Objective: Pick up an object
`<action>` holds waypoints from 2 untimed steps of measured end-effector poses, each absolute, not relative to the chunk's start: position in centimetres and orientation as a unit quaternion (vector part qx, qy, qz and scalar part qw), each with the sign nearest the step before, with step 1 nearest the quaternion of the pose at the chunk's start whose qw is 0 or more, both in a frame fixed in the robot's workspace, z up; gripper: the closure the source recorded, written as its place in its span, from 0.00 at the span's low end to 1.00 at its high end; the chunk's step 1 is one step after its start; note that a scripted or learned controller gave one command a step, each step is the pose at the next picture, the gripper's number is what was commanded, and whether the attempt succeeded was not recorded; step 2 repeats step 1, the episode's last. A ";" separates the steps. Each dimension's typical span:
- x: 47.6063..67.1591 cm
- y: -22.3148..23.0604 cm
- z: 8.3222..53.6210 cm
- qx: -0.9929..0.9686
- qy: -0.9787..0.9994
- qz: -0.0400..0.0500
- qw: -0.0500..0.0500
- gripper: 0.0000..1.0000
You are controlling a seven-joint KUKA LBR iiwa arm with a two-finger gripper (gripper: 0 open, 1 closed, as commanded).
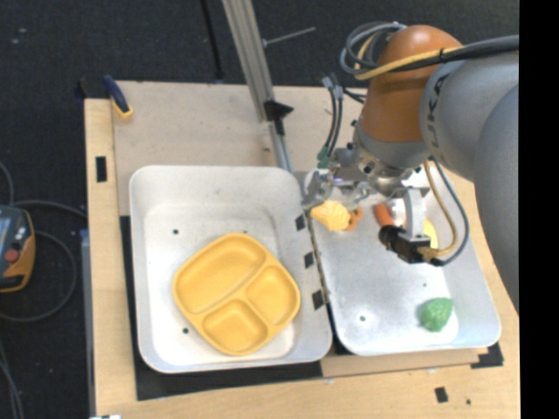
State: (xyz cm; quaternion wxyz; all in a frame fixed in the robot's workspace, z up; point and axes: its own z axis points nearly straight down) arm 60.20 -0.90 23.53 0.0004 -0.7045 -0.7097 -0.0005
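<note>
My gripper (330, 195) hangs over the far left corner of the right bin (384, 321), under the orange band of the wrist. Just below it, touching or nearly touching, is a yellow-orange lumpy object (334, 217); whether it rests on the bin floor or is lifted I cannot tell. A small orange piece (384, 212) shows just right of it, partly behind the gripper body. A bit of yellow (428, 232) peeks out behind a black part of the arm. A green object (436, 313) lies at the bin's near right.
The left bin (157, 199) holds a yellow three-compartment plate (236, 293). A slanted aluminium post (253, 59) rises behind the bins, close to the gripper's left. Cables loop around the wrist (445, 225). The bench edge runs along the front.
</note>
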 end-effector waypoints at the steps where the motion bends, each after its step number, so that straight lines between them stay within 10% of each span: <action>1: 61.4 4.5 22.8 -0.704 -0.710 -0.001 0.000 1.00; 2: 61.4 4.5 22.8 -0.704 -0.710 -0.001 0.000 1.00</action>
